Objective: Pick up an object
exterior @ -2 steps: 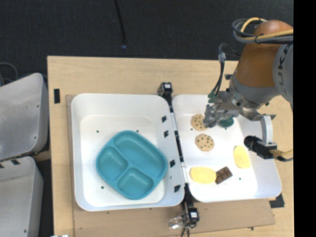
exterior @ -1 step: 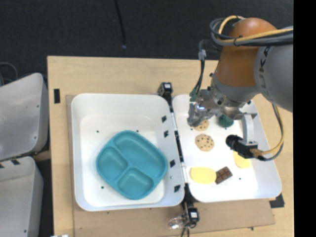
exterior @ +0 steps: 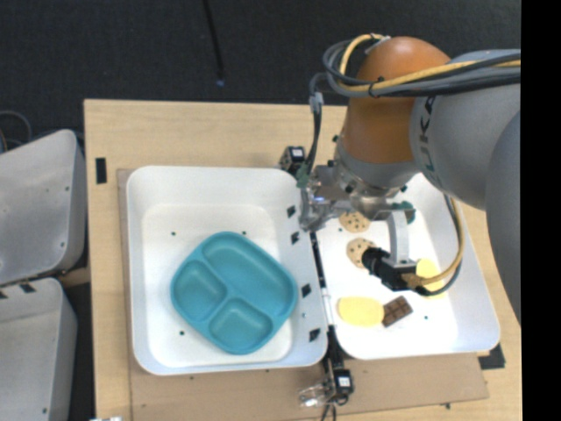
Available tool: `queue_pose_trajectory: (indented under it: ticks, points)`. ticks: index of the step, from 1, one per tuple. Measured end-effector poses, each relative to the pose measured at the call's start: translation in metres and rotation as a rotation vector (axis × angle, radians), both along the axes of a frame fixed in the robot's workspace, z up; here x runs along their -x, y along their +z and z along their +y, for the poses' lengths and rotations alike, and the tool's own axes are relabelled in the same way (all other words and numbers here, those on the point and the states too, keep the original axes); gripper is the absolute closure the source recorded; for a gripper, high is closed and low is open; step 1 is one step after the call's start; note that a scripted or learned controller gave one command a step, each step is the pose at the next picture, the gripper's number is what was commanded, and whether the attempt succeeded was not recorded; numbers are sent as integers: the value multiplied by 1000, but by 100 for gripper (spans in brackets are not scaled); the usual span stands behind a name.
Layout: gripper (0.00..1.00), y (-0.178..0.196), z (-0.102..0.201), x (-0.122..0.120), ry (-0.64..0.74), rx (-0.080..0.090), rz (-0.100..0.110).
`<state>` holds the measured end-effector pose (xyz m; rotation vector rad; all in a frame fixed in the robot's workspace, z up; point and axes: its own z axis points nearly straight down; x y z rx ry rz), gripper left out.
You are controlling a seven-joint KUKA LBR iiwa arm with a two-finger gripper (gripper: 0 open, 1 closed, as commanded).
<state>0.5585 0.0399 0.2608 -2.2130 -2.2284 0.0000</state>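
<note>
**Ann:** The arm (exterior: 473, 121) reaches in from the right, and its orange band (exterior: 390, 95) hangs over the far half of the right bin (exterior: 460, 327).

**Ben:** And the claw (exterior: 317, 209)?

**Ann:** It sits low under the wrist, close against the wall where the two bins meet. The wrist covers too much of it, so there's no telling whether it is spread or pressed together.

**Ben:** Is it holding anything?

**Ann:** That can't be told either.

**Ben:** So where are the things to pick?

**Ann:** They lie loose on the floor of the right bin. There are two round tan biscuits with little holes. The far cookie (exterior: 353, 223) lies just beside the claw, on its right. The near cookie (exterior: 357, 252) lies close below it, and the two are near each other but apart.

**Ben:** And towards the front?

**Ann:** A yellow oval piece (exterior: 358, 310) lies flat near the front wall. A small brown block (exterior: 397, 310) sits tilted and touches its right end.

**Ben:** What about the left bin (exterior: 175, 196)?

**Ann:** A teal plate (exterior: 232, 292) with three compartments lies flat in the near half, well apart from the claw.

**Ben:** And under it all?

**Ann:** Both bins sit side by side on a pale wooden worktop (exterior: 175, 130).
</note>
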Motion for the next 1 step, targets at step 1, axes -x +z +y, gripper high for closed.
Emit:
queue_pose_trajectory:
  ticks: [1]
  points:
    - [100, -7, 48, 2, 0, 0, 3]
